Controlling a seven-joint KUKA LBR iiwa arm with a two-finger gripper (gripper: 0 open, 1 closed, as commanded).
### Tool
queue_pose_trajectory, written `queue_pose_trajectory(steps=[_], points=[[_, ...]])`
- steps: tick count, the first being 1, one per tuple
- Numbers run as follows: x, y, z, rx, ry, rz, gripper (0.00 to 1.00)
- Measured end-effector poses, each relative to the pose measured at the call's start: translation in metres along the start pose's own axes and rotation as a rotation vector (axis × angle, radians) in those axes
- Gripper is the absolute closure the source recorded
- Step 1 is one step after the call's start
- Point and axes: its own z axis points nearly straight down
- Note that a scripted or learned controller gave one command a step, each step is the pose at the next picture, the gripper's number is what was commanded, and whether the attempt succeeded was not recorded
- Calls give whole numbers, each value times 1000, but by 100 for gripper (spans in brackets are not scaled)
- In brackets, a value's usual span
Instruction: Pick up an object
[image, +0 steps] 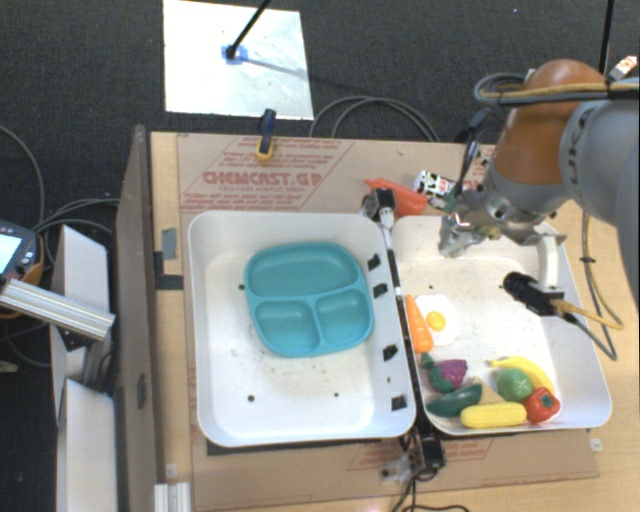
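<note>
Nearest the camera, along the front wall of the right bin (590, 405), sits a huddle of toy food: a yellow corn cob (491, 415) lying lengthwise along that wall, a dark green cucumber (455, 401) just behind it, a red tomato (542, 403) at the corner, a green pepper (514, 384) and a yellow banana (527, 369) touching one another, and a purple piece (449, 373) near the divider. A little farther back lie a fried egg (435, 316) flat on the floor of the bin and an orange carrot (417, 322) beside it, its long axis running front to back along the divider between the bins. The left bin (215, 300) holds a teal divided plate (308, 298).

Farther still, at the back of the right bin, the gripper (462, 237) hangs low over bare white floor, with the grey arm and its orange band rising behind it to the right. I cannot tell how far its fingers are parted, and nothing shows in its hold.

Any of the toys would serve, and all lie toward the camera from the gripper. The egg and carrot are closest, just forward and slightly left of it; the huddle is well apart, at the front. For the carrot, I judge the fingers should close across its narrow width, side to side. The egg lies flat and looks harder to pinch.
</note>
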Motion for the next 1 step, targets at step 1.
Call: queue_pose_trajectory(steps=[1], points=[[-4, 2, 3, 0, -2, 6, 0]])
